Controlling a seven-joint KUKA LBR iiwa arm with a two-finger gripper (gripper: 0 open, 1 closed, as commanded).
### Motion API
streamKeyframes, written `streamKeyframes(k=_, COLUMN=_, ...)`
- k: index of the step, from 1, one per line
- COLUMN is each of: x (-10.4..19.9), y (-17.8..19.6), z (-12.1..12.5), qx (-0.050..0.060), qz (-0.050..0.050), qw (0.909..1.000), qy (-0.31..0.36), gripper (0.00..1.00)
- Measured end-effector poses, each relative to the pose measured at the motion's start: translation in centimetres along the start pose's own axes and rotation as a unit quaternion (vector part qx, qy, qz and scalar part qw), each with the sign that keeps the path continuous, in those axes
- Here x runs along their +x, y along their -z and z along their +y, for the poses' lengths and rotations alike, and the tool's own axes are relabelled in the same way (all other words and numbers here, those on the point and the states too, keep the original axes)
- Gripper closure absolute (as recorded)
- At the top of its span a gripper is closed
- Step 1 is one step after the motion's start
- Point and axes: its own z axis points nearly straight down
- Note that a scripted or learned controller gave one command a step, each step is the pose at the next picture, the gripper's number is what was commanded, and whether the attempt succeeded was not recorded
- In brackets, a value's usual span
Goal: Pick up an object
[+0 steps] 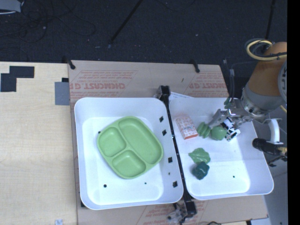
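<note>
Where two white bins (89,125) sit, one green tray (130,146), four small items, pincer (224,125) grip unclear.

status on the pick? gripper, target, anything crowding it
Gripper low in right white bin, at a round green object. Grasp unconfirmed. Second green piece touching it; pink-and-white box beside. Divided green plate in left bin.

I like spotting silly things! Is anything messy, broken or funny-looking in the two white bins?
Nothing looks spilled or broken. The green divided plate lies flat but turned at an angle in the left bin. In the right bin, the small box also lies crooked, and the green toys are scattered near the gripper.
</note>
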Motion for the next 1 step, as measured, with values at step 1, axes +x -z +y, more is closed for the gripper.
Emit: streamKeyframes(k=1, x=0.73, y=-5.96, z=-0.57, qx=0.0, qz=0.0, qw=1.0, qy=-0.001, gripper=0.0)
